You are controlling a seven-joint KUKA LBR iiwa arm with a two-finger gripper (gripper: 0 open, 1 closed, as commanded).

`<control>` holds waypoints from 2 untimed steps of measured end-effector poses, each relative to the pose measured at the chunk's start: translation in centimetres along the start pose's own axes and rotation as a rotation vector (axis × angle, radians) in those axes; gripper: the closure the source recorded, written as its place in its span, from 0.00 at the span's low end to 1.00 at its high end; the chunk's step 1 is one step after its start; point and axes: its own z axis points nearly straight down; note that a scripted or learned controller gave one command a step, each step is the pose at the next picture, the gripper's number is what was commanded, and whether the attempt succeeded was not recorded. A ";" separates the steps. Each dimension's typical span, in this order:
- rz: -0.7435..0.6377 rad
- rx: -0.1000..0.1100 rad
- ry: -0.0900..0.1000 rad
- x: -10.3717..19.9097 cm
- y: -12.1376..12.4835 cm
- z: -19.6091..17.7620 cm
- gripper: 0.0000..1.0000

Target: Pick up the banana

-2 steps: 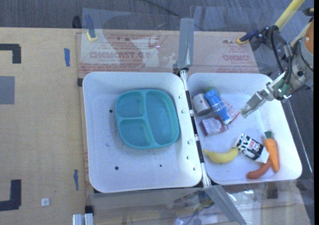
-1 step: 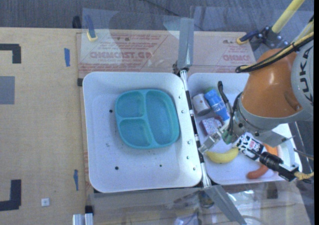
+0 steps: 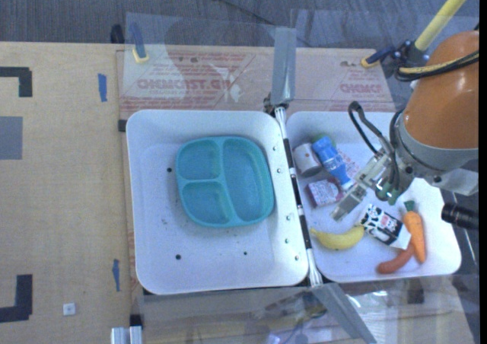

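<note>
- Two white bins sit side by side on the bench: the left bin (image 3: 152, 259) and the right bin (image 3: 449, 259), their inner rims touching along the middle.
- One banana (image 3: 339, 238) lies in the right bin, toward 7 o'clock of that bin, close to the inner rim. It is yellow, short and curved like a shallow smile, ends turned up, lying flat on the bin floor.
- Gripper (image 3: 348, 206) hangs just above and slightly toward 1 o'clock of the banana, its two light fingers slanting down toward 7 o'clock. They stand a little apart, and nothing is between them; the banana is not held.
- Arm (image 3: 441, 114), grey with an orange dome, covers the bin's 2 o'clock part.
- Around the banana: a black-and-white carton (image 3: 382, 224) just beside it at 2 o'clock; a carrot (image 3: 415, 234) beyond that at 3 o'clock; a reddish sausage-like piece (image 3: 396, 261) at 4 o'clock, apart from it.
- At 12 o'clock of the banana, a pink packet (image 3: 322, 192); farther up, a blue bottle (image 3: 332, 158) and a grey block (image 3: 305, 158).
- Nothing lies on the banana; its top is open, and the fingers are the closest thing over it.
- Left bin holds a teal divided plate (image 3: 226, 180), well apart from the banana.
</note>
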 end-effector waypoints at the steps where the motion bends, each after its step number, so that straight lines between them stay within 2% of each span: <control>1: -0.312 0.001 0.004 1.0 0.9 8.8 0.00; 2: -0.329 0.000 0.000 -4.4 -0.9 8.8 0.00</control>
